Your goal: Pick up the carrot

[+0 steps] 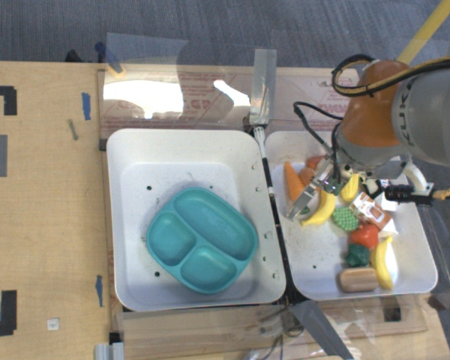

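The orange carrot [292,180] lies in the right bin [412,276] near its left wall, pointing toward the front. My gripper [301,199] reaches down from the orange-banded wrist, its tip just right of the carrot's lower end and above a yellow banana [321,211]. The wrist hides part of the objects behind the carrot. I see nothing lifted off the bin floor.
The right bin also holds a small yellow piece [350,188], a green item [343,217], a red one [364,235], a dark green one [356,256], a second banana [385,262] and a bread roll [358,279]. A teal divided plate [201,238] sits in the left bin [127,163].
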`<act>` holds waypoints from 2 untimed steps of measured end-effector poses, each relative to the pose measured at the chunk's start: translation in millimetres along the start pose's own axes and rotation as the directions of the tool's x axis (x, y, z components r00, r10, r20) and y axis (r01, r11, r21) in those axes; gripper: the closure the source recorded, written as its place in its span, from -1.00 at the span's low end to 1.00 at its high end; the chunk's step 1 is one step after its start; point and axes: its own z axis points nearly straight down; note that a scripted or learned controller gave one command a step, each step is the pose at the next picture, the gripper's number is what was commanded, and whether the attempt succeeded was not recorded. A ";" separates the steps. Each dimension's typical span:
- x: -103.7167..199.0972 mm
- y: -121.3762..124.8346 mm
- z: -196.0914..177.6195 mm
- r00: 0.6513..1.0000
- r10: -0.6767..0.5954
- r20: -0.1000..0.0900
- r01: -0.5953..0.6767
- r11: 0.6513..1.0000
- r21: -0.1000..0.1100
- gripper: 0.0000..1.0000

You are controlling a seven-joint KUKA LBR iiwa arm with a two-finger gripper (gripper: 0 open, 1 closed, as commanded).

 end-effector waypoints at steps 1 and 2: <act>-1.2 1.9 -11.7 1.000 -0.003 0.007 0.003 1.000 -0.003 1.00; 53.7 12.8 -100.7 0.969 0.249 0.006 -0.248 0.969 -0.006 1.00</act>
